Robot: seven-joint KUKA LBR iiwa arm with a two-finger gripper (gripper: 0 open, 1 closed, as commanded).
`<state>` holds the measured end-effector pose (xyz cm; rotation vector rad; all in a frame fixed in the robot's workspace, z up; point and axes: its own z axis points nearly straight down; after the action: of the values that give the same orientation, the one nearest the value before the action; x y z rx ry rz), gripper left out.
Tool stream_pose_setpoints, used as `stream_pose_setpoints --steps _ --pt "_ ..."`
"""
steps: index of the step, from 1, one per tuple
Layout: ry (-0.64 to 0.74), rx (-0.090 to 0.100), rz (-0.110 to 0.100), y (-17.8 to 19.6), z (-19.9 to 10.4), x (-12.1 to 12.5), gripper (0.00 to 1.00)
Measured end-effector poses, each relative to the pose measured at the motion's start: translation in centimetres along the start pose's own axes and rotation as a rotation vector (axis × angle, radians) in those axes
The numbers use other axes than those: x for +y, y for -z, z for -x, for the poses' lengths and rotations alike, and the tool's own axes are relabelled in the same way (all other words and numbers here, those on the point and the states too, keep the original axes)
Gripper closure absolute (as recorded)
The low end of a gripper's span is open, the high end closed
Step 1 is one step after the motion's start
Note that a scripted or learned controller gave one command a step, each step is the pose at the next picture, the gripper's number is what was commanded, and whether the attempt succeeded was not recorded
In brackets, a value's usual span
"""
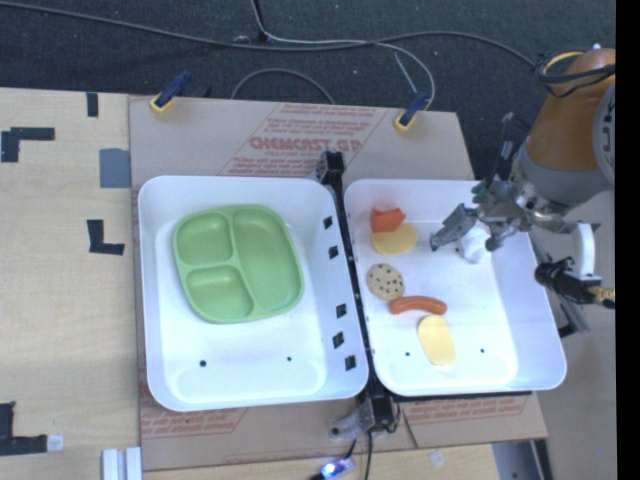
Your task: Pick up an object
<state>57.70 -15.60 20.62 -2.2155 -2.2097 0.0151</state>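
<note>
While my end effector (468, 236) hangs over the right bin (520, 298), nothing is held, so the step in hand is the approach, not the grasp. Two fingers appear spread: one dark finger points left toward the bin's upper middle, and a pale part sits just right of it. Nothing lies between them.

Candidates, all placed relative to the right bin:
- red piece (386, 217), upper left corner region, touching the yellow round piece (394, 240) just below it
- speckled cookie (385, 282), left side, mid-height
- sausage (417, 305), centre, just right of and below the cookie
- pale yellow piece (436, 340), lower centre, just below the sausage

Left of the right bin, the other bin carries a green divided tray (238, 263).

Judgement: the yellow round piece is nearest. Next move calls for a shift left, alignment over a single item, then descent before closing. Risk: the red piece touches it and may get nudged.
</note>
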Motion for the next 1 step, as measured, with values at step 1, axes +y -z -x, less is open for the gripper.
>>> stream_pose_setpoints --steps 1 --pt "0.004 -0.002 0.014 0.86 -0.07 0.27 0.0"
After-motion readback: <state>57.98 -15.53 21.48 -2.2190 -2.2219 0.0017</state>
